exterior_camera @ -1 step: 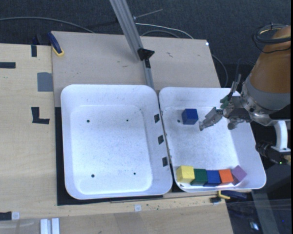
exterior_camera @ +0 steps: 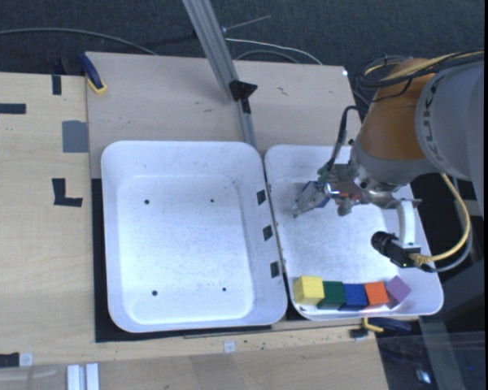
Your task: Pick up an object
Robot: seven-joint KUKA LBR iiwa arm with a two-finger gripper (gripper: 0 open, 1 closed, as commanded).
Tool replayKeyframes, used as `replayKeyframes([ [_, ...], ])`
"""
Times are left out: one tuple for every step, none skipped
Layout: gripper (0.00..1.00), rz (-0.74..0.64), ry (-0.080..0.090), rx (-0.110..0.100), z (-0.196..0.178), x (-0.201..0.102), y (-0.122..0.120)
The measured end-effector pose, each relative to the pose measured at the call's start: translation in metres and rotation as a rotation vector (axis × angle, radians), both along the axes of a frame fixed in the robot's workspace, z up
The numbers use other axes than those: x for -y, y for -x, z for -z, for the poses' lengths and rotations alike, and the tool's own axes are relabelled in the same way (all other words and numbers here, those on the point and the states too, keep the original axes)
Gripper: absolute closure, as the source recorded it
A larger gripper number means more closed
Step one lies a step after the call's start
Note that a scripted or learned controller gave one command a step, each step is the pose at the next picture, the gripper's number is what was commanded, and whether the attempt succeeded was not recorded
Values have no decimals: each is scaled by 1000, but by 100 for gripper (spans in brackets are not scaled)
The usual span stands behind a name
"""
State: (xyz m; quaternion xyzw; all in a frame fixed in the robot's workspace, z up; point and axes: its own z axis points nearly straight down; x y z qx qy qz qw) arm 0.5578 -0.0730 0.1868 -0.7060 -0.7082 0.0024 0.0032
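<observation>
Camera view from above the desk [exterior_camera: 171,112]: the grey arm with its orange band reaches in over the right-hand bin [exterior_camera: 286,162], its gripper [exterior_camera: 307,202] hanging above the upper part of that bin's floor and pointing toward the wall shared with the left-hand bin [exterior_camera: 118,162]. Whether the gripper is apart or together cannot be told from this angle, and nothing shows between its tips, so by all appearances it carries nothing. The step in hand looks like the approach: no object has yet been lifted. The things to choose from lie well below the gripper, in a row against the near rim of the same bin: a yellow block [exterior_camera: 310,288] nearest the shared wall, then a green block [exterior_camera: 333,293], a blue block [exterior_camera: 355,295], an orange block [exterior_camera: 376,292] and a purple block [exterior_camera: 398,288] at the far corner, each touching or just beside its neighbour. The bin's speckled floor directly under the gripper is bare. The next move would call for the gripper to travel down the bin to that row and descend on one block; the tight packing and the rim close behind leave little room, so an end block, yellow or purple, seems the easier target. A black cable fitting [exterior_camera: 390,247] on the arm hangs between the gripper and the row
</observation>
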Motion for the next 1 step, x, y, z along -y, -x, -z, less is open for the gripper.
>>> replayKeyframes([
  [0,4,2,3,-5,16,31],
])
